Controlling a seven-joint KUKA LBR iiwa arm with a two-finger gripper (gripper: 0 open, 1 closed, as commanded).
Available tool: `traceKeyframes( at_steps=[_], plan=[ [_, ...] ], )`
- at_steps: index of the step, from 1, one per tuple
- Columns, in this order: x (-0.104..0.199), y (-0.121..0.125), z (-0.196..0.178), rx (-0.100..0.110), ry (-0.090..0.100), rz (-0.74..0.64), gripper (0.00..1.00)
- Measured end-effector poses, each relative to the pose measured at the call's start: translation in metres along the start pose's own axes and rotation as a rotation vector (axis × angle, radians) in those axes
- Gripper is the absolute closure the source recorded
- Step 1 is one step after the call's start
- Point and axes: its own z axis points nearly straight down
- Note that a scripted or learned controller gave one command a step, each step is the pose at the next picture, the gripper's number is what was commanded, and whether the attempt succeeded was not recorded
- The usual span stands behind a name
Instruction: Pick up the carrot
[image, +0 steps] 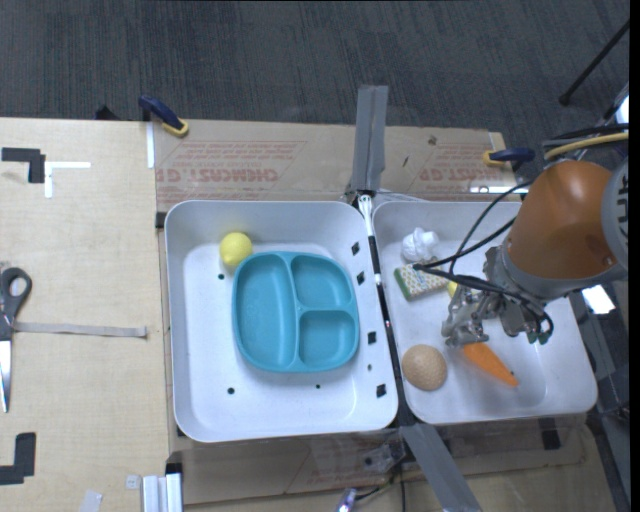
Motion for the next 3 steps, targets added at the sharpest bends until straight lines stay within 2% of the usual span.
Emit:
traceKeyframes(
  at_steps=[1, 2, 3],
  plan=[
    [0.049, -0.015, 0.010, -0.002, 0.005, -0.149, 1.00],
    [-0.016, -0.057, -0.117, -0.002, 0.002, -0.209, 1.00],
    [-0.016, -0.057, -0.117, -0.002, 0.002, -0.209, 0.00]
  ],
)
